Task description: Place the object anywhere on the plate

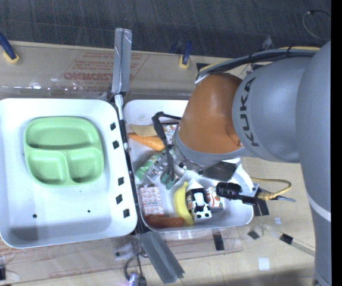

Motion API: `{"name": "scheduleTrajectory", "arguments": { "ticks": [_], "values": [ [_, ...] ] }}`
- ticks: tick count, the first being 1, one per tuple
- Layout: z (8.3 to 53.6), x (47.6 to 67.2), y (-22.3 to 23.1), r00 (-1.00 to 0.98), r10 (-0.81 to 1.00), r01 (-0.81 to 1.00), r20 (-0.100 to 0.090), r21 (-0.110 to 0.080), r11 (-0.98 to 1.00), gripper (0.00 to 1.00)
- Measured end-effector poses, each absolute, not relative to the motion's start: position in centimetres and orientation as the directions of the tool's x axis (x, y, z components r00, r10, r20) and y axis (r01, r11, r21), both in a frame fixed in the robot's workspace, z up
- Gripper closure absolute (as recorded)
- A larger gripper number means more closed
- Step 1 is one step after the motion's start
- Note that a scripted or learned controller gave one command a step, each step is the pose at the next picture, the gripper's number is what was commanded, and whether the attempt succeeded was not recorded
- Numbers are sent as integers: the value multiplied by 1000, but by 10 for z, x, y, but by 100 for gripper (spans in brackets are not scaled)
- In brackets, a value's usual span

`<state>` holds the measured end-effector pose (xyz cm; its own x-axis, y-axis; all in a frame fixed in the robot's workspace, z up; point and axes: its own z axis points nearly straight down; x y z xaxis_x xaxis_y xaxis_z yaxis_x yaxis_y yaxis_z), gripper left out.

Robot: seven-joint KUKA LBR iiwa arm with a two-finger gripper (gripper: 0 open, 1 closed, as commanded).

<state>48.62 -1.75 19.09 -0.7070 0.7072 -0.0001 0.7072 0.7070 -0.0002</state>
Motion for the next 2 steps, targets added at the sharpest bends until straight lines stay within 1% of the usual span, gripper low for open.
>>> {"name": "scheduleTrajectory", "arguments": {
  "ticks": [1,2],
  "values": [
    [197,523,65,-824,567,567,0,0,824,100],
    [221,534,129,-898,439,439,0,0,898,100]
  ]
}}
